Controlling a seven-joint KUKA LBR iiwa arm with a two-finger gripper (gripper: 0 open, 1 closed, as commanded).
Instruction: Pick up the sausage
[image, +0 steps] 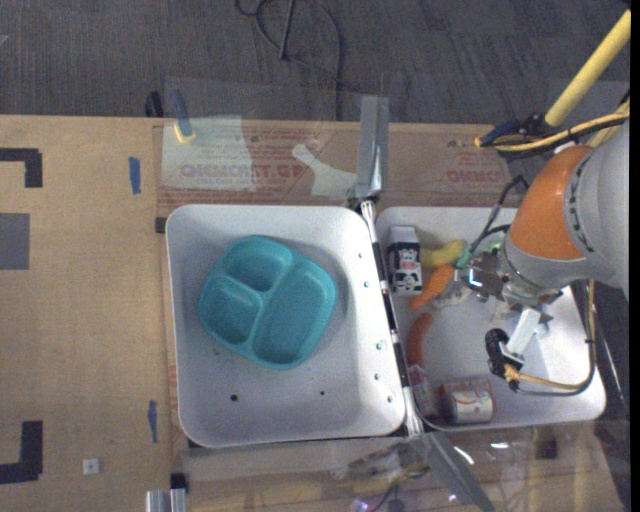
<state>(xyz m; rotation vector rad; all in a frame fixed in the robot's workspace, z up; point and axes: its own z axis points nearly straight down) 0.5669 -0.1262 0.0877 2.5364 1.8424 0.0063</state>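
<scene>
Two white bins sit side by side on our bench, and in the right bin (560, 395) we see the sausage (418, 338) lying loose by its left wall, our gripper (470, 283) poised just beside it, so we judge descent and grasp come next.

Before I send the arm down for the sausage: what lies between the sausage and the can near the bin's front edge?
In the camera view, bare white bin floor separates the sausage from the can.
</scene>
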